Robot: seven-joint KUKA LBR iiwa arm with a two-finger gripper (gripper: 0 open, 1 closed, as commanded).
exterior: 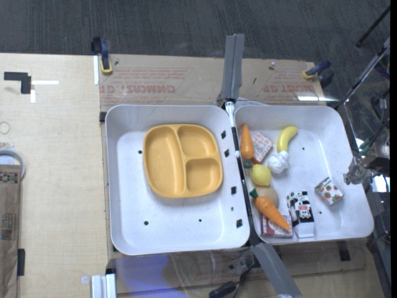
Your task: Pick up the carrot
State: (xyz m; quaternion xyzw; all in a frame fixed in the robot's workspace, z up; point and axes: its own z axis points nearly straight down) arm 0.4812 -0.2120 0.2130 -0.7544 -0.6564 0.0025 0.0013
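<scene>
From my feed I see the pale wooden surface (pixel 56 185) on the far left, with a black L-shaped marker (pixel 18 81) and white tape near its top edge. Next comes the left bin (pixel 124 228), which holds a yellow divided plate (pixel 183 160) with three compartments, sitting a little above the bin's middle.

A grey divider post (pixel 233 67) rises behind the seam where the two bins meet. Just past that seam, in the right bin (pixel 347 185), there are two carrots. One carrot (pixel 247 143) lies upright along the bin's left wall near the top. The second carrot (pixel 273 213) lies lower down, tilted with its tip toward the bottom right, resting on a flat red-edged packet (pixel 268 228).

Between them sit a yellow lemon (pixel 261 174) and a tan rounded item (pixel 268 195) that touches the lower carrot's top end. A small red-and-white packet (pixel 262 146) lies just beside the upper carrot. Further right are a banana (pixel 285 138), a white lumpy object (pixel 278 162) just below it, a black-and-white carton (pixel 301 210), and a small red-patterned box (pixel 329 192).

At the right rim I make out a bit of the arm's end, the jaws (pixel 358 171), well apart from both carrots. I cannot tell how far the jaws stand apart, and I see nothing held there.
</scene>
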